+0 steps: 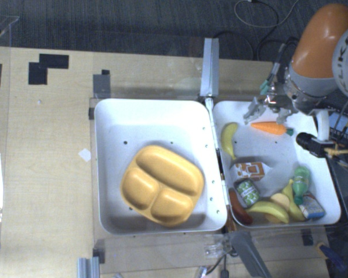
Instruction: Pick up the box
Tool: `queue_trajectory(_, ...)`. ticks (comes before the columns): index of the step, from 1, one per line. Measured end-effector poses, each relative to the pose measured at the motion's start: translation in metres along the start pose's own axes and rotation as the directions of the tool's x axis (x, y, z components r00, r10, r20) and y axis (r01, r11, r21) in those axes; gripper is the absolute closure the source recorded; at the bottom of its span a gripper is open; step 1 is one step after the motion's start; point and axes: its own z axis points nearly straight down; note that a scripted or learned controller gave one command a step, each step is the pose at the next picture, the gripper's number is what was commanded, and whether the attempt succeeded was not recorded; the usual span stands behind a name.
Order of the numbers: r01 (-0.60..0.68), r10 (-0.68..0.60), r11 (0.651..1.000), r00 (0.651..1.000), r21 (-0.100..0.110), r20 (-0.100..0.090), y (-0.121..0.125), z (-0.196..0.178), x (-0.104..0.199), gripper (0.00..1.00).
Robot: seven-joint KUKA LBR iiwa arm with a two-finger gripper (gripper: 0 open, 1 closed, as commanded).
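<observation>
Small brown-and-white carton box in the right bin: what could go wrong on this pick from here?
1. The small brown-and-white carton box lies tight against a green-labelled can, so a finger may catch the can.
2. The gripper hangs at the bin's far edge beside the orange carrot, well short of the box; a straight descent risks grabbing the carrot.
3. A yellow banana lies just left of the box, narrowing clearance.

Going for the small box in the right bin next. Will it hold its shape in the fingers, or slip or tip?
The box looks like a small printed carton, so it is probably light and may dent if squeezed hard. It lies flat on the right bin, so it is unlikely to tip or roll. A can sits close beside it, which may crowd one finger.
</observation>
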Motion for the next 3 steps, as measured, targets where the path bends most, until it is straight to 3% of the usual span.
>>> queue_trajectory(1, 0.003, -0.003, 1.0, 1.0, -0.006, -0.001, 0.002, -0.012, 0.001, 1.0)
queue_trajectory(2, 0.029, -0.029, 1.0, 1.0, 0.0, 0.001, -0.011, 0.125, -0.063, 1.0)
queue_trajectory(3, 0.028, -0.028, 1.0, 1.0, -0.001, 0.001, -0.01, 0.124, -0.063, 0.0)
